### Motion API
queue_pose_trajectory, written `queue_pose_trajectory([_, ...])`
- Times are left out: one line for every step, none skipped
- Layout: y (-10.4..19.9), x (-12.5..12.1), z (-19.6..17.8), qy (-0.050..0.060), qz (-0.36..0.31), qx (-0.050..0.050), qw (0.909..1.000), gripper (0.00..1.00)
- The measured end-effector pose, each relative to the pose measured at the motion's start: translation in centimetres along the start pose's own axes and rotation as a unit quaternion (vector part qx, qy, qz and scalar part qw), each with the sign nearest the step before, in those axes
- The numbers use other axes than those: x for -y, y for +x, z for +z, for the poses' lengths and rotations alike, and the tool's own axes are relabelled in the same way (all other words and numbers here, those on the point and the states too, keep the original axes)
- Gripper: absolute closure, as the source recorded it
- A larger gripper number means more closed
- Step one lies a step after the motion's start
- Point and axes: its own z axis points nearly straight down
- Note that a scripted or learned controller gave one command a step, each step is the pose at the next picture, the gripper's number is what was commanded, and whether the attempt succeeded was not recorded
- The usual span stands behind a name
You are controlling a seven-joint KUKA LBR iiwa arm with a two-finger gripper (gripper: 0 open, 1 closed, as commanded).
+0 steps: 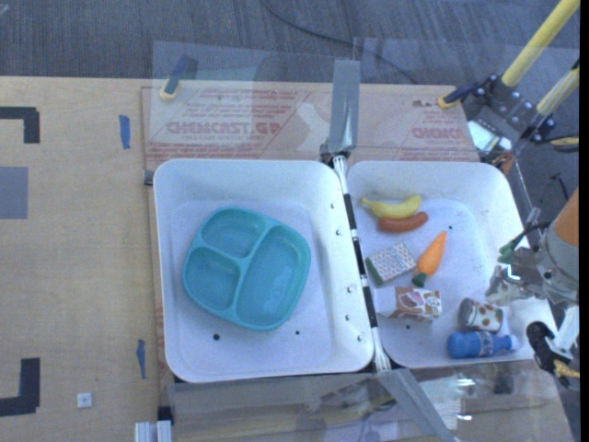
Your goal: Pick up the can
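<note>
Right bin, near corner: small printed metal can lying tipped beside blue plastic bottle. Grey two-finger gripper poised just beside can; grip state unclear, cannot tell

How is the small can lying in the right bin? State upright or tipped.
Tipped. The small printed can lies on its side on the right white bin's floor, its round end facing left, beside the blue bottle.
</note>
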Motion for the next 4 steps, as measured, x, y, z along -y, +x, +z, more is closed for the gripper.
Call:
queue_pose_trajectory([1.3,0.3,-9.9,0.002,0.200,0.000,0.9798,1.00])
queue_pose_trajectory([4.1,0.2,2.8,-0.003,0.186,-0.002,0.9826,1.00])
queue_pose_trajectory([8.0,2.0,2.8,-0.008,0.309,-0.001,0.9510,1.00])
queue_pose_trajectory([12.4,3.7,-11.0,0.002,0.357,0.001,0.9341,1.00])
